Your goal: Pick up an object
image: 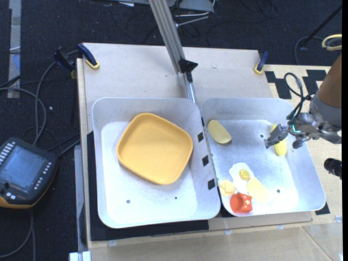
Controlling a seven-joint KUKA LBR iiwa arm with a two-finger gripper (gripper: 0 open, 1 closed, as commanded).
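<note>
My gripper (284, 140) hangs over the right side of the right bin (304, 194), reaching in from the right edge. Its two dark fingers stand apart, open, on either side of a small yellow piece (280, 148) that lies on the bin floor. I cannot tell whether either finger touches the piece. A yellow oval piece (219, 132) lies near this bin's left wall. At the front sit a fried egg toy (242, 174), a pale yellow slice (259, 191), a red piece (241, 202) and a small tan bit (227, 187).
A square yellow plate (155, 147) lies in the left bin (109, 200). A grey metal pole (168, 31) slants down to the wall between the bins. Yellow-tipped clamps (87, 56) hold the board's back corners. A pendant (24, 170) lies on the floor at left.
</note>
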